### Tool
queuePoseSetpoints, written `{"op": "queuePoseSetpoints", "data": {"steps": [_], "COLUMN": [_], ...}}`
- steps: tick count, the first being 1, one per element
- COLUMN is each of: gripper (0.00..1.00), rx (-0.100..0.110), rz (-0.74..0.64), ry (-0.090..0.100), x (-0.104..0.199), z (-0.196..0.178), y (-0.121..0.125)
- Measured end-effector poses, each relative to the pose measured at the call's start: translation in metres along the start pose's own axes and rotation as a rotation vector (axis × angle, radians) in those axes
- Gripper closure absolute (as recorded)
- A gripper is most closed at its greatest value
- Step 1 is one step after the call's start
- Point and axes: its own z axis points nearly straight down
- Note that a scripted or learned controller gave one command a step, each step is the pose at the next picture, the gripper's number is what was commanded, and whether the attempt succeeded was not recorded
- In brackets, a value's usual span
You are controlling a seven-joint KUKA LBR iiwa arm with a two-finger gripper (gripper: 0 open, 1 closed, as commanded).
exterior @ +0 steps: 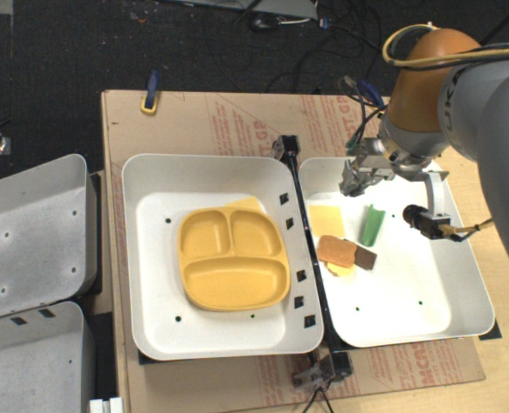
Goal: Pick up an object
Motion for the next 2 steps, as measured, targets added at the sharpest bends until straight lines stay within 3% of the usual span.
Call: {"op": "queuePoseSetpoints", "data": {"steps": [2], "gripper": [1.00], "rx": [0.000], "rz": [0.000], "ry": [0.000], "x": [-0.004], "z": [-0.114], "y": [0.007]}}
